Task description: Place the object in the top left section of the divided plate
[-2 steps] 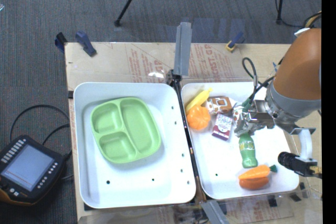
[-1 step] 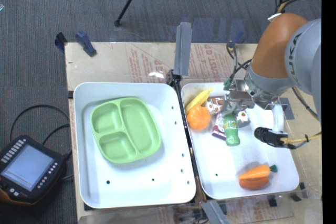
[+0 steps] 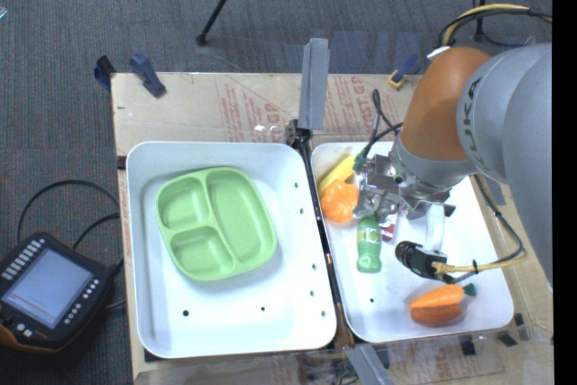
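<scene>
Beneath the arm's wrist, in the right bin (image 3: 487, 239), a green bottle (image 3: 368, 246) lies with its long axis running near to far, touching an orange bell pepper (image 3: 338, 201) and a yellow banana (image 3: 335, 169). Its gripper (image 3: 383, 210) hangs just above the bottle's far end; whether it is spread or closed, I cannot tell. A carrot (image 3: 438, 304) lies nearer. Leftward, the green divided plate (image 3: 216, 223) waits in the left bin (image 3: 162, 320). "KUKA" lettering partly shows on the arm.

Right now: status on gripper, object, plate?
Gripper down in right bin, over green bottle; grasp unconfirmed. Divided plate in left bin, sections bare. Orange pepper, banana, carrot close by.
</scene>
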`<action>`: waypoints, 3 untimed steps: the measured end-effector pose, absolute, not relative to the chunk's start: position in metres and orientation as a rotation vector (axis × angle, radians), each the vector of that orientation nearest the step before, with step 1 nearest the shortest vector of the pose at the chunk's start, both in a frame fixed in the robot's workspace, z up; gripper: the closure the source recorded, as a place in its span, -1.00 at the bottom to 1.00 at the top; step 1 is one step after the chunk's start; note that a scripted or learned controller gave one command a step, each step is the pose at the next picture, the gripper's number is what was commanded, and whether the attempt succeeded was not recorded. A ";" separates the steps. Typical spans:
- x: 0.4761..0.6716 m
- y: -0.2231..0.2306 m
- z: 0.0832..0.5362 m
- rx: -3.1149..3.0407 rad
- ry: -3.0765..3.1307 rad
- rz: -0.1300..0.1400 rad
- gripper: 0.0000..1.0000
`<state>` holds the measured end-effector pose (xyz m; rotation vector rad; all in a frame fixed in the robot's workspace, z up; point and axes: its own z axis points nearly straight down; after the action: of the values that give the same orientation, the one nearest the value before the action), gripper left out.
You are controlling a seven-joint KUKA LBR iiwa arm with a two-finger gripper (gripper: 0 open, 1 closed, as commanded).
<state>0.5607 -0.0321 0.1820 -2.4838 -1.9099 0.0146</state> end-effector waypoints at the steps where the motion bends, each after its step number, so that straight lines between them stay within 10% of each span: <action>1: 0.584 -0.065 0.182 -2.497 -1.894 0.012 1.00; 2: 0.544 -0.069 0.183 -2.434 -1.975 0.012 1.00; 3: 0.601 -0.080 0.107 -2.539 -1.837 0.013 1.00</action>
<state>0.6009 -0.0799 0.1069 -2.5392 -1.8372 0.0132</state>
